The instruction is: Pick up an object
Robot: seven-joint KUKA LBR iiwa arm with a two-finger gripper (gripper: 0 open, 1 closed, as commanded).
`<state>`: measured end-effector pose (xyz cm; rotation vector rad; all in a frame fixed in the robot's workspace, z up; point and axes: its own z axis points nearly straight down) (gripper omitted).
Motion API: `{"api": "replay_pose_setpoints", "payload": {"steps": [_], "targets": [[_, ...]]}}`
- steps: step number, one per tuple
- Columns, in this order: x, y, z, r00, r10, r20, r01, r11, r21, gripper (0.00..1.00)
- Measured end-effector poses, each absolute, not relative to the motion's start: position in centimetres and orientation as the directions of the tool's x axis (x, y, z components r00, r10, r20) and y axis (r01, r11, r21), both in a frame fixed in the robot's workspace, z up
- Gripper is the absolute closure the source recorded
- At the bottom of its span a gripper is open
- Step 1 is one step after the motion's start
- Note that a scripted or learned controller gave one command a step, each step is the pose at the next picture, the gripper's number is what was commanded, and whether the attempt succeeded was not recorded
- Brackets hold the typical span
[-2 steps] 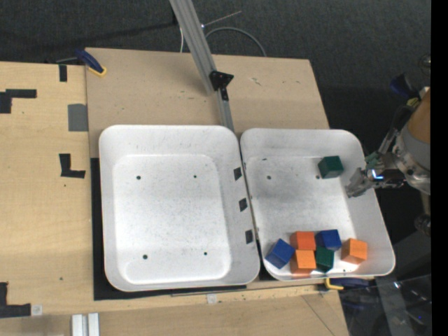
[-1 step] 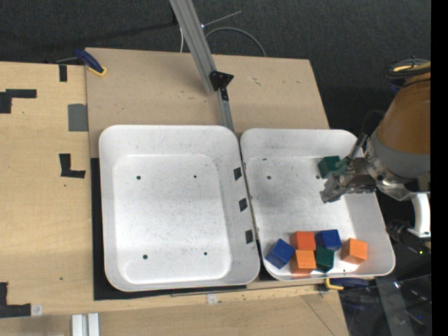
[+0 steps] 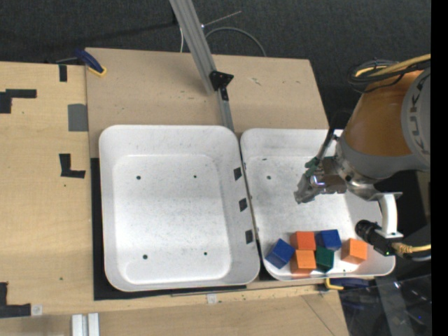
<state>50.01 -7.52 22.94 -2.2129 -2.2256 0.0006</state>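
1. Hand: you find it over the bare middle of the right bin. Whether it is released or clenched cannot be told; no object is seen in it.
2. Right bin, contents: a huddle of blocks at its 6 o'clock edge.
   - blue block, at the huddle's 9 o'clock end, slightly apart.
   - orange block, with a second orange block touching it at 6 o'clock.
   - second blue block, with a green block at its 6 o'clock.
   - third orange block, at the 3 o'clock end.
3. Left bin: white, speckled, with a few dark dots on its floor.
4. Worktop: carries both bins.
5. Risk, as judged: the blocks lie well toward 6 o'clock from the hand, so a straight descent likely closes on nothing.
6. Risk, as judged: the middle blocks touch, so you may see one nudged aside or two wedged together; the bin wall crowds approaches there.
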Motion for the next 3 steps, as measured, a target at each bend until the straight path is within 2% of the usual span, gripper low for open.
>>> {"api": "replay_pose_setpoints", "payload": {"steps": [1,3], "targets": [[49.3,-2.4,23.7,-0.006,1.0,0.002,1.0,0.006,-0.002,1.0],[49.3,7.5,21.9,-0.007,1.0,0.001,1.0,0.007,-0.004,1.0]]}}
